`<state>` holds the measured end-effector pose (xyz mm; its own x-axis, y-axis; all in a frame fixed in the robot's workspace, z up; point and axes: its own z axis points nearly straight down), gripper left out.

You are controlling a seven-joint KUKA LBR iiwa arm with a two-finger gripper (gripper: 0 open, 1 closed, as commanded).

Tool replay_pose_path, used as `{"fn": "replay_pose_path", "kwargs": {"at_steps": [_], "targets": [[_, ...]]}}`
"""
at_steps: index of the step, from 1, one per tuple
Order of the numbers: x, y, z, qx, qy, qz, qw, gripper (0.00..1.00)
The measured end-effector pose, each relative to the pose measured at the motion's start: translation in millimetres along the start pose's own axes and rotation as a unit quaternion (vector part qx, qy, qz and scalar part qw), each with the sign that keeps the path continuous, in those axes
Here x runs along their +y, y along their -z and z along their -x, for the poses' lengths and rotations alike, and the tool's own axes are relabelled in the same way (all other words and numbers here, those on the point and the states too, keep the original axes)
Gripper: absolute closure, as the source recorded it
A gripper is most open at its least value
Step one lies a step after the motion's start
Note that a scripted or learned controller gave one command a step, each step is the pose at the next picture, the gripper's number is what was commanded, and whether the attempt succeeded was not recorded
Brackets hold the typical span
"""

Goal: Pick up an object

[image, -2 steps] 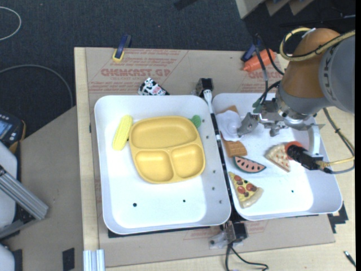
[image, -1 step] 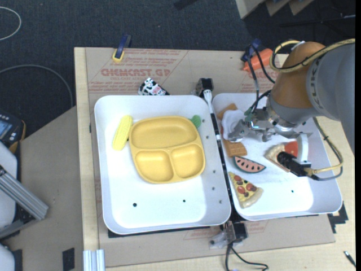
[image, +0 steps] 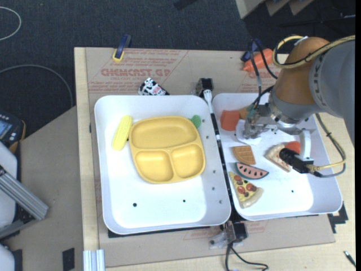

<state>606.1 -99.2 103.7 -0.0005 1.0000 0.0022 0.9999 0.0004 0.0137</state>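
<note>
The gripper [image: 252, 127] hangs low over the far-left part of the right bin [image: 293, 199], just beside a red piece [image: 229, 119]; whether its pincer is wide or narrow I cannot tell. A descent could nudge that piece against the bin's wall, or catch the cracker [image: 243, 153] (both lie close). The bench board [image: 169, 72] reads, faintly, "CHEMCAST GP".

— What lies outside the bins?
— A yellow clamp [image: 119, 50] at the cardboard's [image: 169, 72] top edge, a black-and-white toy [image: 152, 87] below it, dark carpet [image: 56, 16] all around.
</note>
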Motion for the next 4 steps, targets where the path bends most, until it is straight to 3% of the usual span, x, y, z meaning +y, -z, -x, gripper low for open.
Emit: {"fn": "replay_pose_path", "kwargs": {"at_steps": [2,3,4], "targets": [[-5,115,12,-0.002,-0.001,-0.003,1.0,1.0],[-5,122,12,-0.002,0.0,-0.005,1.0,1.0],[0,118,-49,0.0,0.003,-0.007,1.0,1.0]]}}
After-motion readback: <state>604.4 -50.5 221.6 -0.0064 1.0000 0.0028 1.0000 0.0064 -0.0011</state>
